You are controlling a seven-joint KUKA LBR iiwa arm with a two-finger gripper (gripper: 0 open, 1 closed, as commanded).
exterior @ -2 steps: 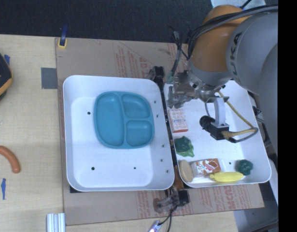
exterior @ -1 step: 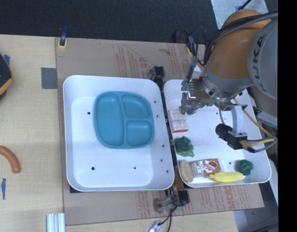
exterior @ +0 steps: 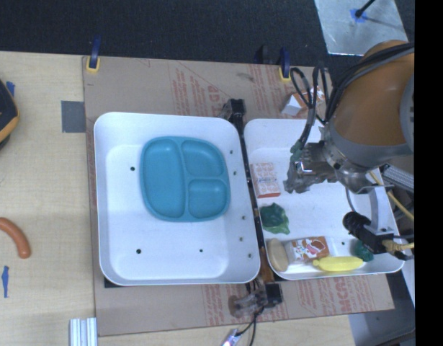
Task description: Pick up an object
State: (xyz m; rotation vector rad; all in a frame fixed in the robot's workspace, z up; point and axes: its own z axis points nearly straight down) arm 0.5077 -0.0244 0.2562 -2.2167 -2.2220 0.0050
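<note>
The gripper (exterior: 302, 175) hangs over the right bin (exterior: 273, 132), beside a packet (exterior: 265, 179); I cannot tell its state. A green toy (exterior: 274, 218), box (exterior: 302, 252) and banana (exterior: 339, 264) lie nearer the front; a blue plate (exterior: 184, 178) sits in the left bin (exterior: 109, 193).

A pale wooden tabletop (exterior: 41, 193) fills most of the scene, and a brown cardboard sheet (exterior: 171, 85) printed with faded red lettering lies across its middle, held at the far edge by two blue-and-yellow clamps (exterior: 94, 55). A patch of grey tape (exterior: 73, 115) sits just left of the cardboard. Beyond the far edge the floor is dark carpet (exterior: 171, 13), with a light grey square (exterior: 354, 13) at the far right marked by blue tape. The light is even and soft.
</note>
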